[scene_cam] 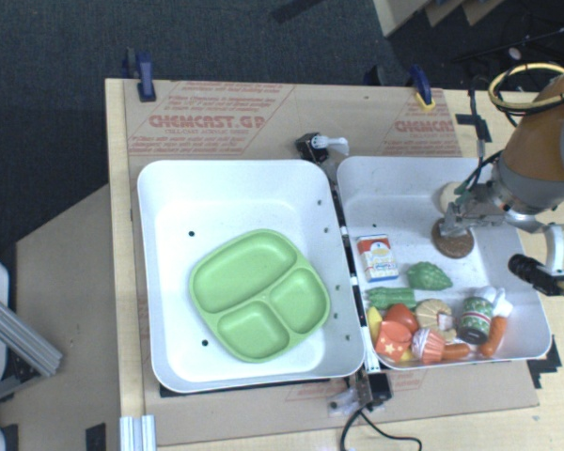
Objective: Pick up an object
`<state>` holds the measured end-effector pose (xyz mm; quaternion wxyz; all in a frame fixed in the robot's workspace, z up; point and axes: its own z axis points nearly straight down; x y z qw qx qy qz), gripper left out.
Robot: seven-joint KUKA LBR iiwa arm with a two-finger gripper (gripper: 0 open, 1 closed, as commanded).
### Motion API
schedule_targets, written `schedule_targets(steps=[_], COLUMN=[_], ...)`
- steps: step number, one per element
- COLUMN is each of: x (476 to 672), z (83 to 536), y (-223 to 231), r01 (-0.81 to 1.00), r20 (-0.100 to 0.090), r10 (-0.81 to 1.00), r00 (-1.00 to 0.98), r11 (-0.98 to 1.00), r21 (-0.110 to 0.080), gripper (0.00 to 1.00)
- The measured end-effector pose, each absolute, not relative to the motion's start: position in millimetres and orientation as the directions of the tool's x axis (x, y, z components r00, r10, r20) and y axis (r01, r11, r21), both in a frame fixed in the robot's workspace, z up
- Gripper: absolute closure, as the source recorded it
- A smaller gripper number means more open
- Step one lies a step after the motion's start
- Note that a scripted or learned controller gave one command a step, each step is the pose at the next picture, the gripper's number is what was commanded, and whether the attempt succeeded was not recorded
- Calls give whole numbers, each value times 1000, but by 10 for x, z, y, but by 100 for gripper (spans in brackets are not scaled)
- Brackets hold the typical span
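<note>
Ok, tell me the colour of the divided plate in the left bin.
Light green, seen in the camera view: the divided plate lies in the left bin.

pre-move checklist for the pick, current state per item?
1. Gripper inside the right bin: ok, at its upper right part.
2. Finger state: cannot tell, hidden from this slant.
3. Target under the gripper: ok, a brown round object lies right below it; contact cannot tell.
4. Target isolated: ok, it lies apart from the green leafy toy and the small white box.
5. Toy food pile out of the path: ok, it sits along the bin's near edge.
6. Left bin for a later drop: ok, it holds a green divided plate.
</note>
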<state>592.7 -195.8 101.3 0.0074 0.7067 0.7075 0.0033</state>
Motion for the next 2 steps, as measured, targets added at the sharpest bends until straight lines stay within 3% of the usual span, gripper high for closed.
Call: schedule_targets(steps=[1, 2], x=[5922, 6128], z=[1004, 861], y=[-1958, -2041], r01=[1000, 1000], r20=[-5, -5], r10=[1000, 1000], r00=[-1, -2], r11=[1, 2], r21=[14, 7], gripper=[0, 0])
